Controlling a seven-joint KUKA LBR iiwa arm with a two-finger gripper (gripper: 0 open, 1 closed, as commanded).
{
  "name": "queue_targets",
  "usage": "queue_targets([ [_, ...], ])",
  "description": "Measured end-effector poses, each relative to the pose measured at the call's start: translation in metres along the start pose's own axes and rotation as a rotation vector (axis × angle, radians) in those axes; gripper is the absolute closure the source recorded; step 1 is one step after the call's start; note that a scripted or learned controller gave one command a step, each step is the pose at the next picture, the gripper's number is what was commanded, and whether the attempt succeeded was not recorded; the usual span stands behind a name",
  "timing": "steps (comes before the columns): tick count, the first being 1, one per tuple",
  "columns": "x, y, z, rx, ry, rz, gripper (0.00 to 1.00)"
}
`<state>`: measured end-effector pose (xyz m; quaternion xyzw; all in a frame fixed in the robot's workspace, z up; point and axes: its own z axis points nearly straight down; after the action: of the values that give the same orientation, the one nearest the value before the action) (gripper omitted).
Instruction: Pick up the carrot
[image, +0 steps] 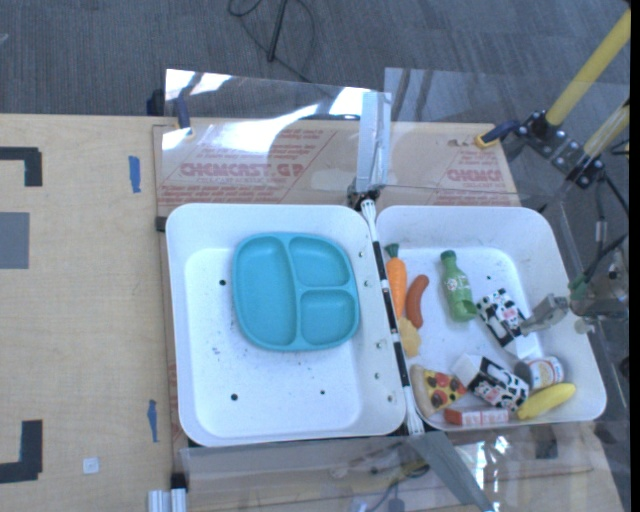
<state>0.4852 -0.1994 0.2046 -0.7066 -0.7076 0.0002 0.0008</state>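
Gripper (545, 313) way off to the right of the carrot (397, 280), hanging over the far side of the same bin (560, 245), just beside a cow-print carton (503, 313). Can't tell if the jaws are apart or together from up here, too small and grey on grey. Nothing visibly held, anyway.

Carrot itself lying lengthwise, green top pointing away, tucked right up against the divider wall. Red sausage (416, 300) just right of the carrot, near touching. Green bottle (458, 285) further right again, sitting between carrot and gripper. Something pale yellow (409, 337) at the carrot's near tip, hard to say what. Blue divided plate (297, 290) left of the carrot, over the wall in the other bin.

So, by the look of it: approach stage, grasp not yet started. Next up, probably: cross over the bottle and sausage, line up across the carrot's narrow width, drop down. Tight squeeze, with wall on one side and sausage on the other.
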Motion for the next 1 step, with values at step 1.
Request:
queue_targets([
  [1, 0.0884, 0.0065, 0.1152, -0.014, -0.004, -0.133, 0.0],
])
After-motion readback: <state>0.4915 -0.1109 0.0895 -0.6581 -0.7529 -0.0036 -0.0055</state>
